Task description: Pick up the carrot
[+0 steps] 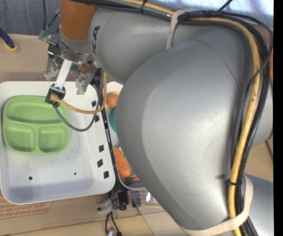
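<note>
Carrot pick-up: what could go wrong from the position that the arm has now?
1. The claw hangs at the far rim of the left bin, above the green divided plate, while the orange piece that may be the carrot lies in the right bin; descending here would probably miss it.
2. The arm covers most of the right bin, so that piece is barely visible.

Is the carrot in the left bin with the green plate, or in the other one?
In the other one: the carrot lies right of the divider, partly under the arm, apart from the green plate.

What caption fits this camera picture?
Big grey robot arm hangs over two white bins, beside a green plate.
</note>
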Controlling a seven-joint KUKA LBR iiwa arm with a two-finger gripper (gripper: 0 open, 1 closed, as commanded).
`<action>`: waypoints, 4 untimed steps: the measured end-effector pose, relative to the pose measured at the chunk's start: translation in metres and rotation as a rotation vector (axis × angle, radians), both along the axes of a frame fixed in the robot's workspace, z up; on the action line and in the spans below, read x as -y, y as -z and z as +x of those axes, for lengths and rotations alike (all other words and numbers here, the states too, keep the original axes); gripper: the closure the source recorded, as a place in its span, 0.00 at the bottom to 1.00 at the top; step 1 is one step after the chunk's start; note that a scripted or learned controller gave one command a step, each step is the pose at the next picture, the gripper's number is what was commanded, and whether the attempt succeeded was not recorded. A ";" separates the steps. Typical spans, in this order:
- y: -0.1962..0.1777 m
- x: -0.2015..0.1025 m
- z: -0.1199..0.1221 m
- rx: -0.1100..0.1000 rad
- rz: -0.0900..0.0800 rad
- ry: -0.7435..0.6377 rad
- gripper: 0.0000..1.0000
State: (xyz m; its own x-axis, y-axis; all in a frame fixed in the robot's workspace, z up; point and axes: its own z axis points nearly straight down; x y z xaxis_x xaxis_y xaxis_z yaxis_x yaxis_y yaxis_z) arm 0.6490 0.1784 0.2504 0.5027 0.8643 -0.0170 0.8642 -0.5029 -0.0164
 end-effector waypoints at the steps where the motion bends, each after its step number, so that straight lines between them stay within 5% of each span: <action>1: -0.083 0.043 0.008 0.010 0.008 -0.558 0.00; 2: 0.044 -0.024 0.003 -0.004 0.008 -0.377 0.00; 3: 0.028 0.047 -0.049 0.002 0.012 -0.758 0.00; 4: 0.083 0.001 -0.031 0.004 0.010 -0.518 0.00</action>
